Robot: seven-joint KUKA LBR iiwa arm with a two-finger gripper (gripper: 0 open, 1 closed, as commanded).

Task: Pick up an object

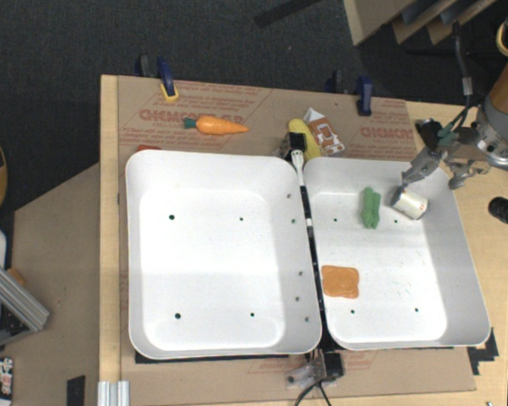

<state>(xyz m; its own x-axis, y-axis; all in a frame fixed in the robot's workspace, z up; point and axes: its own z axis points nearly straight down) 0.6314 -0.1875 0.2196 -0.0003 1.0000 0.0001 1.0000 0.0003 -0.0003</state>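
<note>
A dark carpeted floor surrounds a cardboard-covered table (242, 112) that carries two shallow white bins side by side. The end effector (410, 187) sits low over the upper right part of the right bin (453, 293), and its fingers come down to a small white cylinder (411, 204) lying on the bin floor; whether they are spread or closed, and whether the cylinder sits between them, I cannot tell from this angle. Just beside it to the left lies a green block (370, 207), and nearer the front of the same bin rests a flat orange piece (341, 281). The left bin (146, 320) shows only small dark marks. Outside the bins, on the cardboard behind them, lie a toy carrot (217, 126) and a yellow and brown cluster of items (313, 137).

Judging by this, the pick is at the reach or grasp stage: the cylinder looks to be on the bin floor, so the lift is left to do. The arm (496, 126) enters from the right edge, wrist angled down and leftward toward the cylinder
</note>
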